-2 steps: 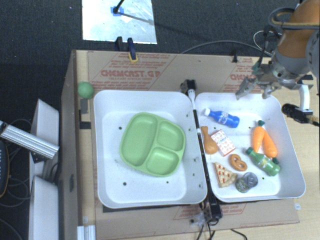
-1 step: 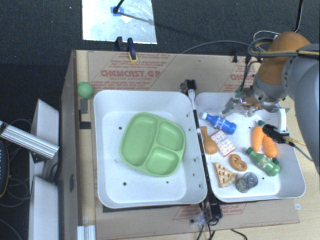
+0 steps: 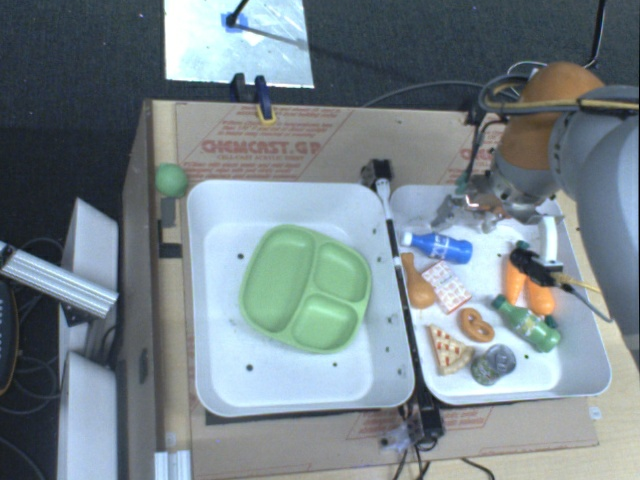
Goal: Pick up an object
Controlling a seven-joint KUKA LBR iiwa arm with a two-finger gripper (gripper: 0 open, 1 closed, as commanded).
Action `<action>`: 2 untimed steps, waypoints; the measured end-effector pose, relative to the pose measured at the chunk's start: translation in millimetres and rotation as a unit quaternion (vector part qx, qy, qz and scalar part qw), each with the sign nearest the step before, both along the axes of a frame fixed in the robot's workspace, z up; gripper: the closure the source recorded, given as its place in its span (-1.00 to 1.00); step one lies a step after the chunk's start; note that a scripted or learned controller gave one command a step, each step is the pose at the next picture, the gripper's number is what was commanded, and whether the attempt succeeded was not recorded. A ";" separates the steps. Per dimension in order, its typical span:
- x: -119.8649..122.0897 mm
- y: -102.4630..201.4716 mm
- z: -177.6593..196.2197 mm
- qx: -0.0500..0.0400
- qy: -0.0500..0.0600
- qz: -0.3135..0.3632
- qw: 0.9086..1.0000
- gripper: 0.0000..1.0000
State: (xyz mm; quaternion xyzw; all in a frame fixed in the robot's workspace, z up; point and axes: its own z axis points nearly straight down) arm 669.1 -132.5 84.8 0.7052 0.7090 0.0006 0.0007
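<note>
Nearest the camera, a grey round thing (image 3: 494,364) and a toy pizza slice (image 3: 449,349) lie at the front of the right bin (image 3: 575,373). Just behind them are a pretzel (image 3: 476,324) and a green bottle (image 3: 527,326). Further back in the same bin, a checked cracker (image 3: 448,290) touches a drumstick (image 3: 420,280), and orange carrots (image 3: 516,284) sit on the arm's side. Level with these, the left bin (image 3: 225,368) holds a green plate (image 3: 305,288) with three compartments. Beyond the cracker a blue bottle (image 3: 440,246) lies on its side, cap toward the divider. The claw (image 3: 467,213) hangs just past it at the bin's far edge, apparently spread and pinching nothing. No particular object is named, so the blue bottle is probably the handiest pick. It lies apart from its neighbours and close under the claw. A good grasp would likely straddle the bottle across its short width at mid-body, because a round body can roll out from an off-centre squeeze. The grey thing is too blurred to identify, and the wrist hides part of the bin's far corner. Farthest off, a green ball (image 3: 171,179) rests on the surface (image 3: 300,133) beside the left bin.
</note>
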 end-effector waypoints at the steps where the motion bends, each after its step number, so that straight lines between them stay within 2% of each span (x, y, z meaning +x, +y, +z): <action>1: 0.0 17.8 0.1 0.000 0.000 0.000 1.000 -1.00; 2: 0.1 13.8 0.4 0.000 0.000 -0.002 1.000 -1.00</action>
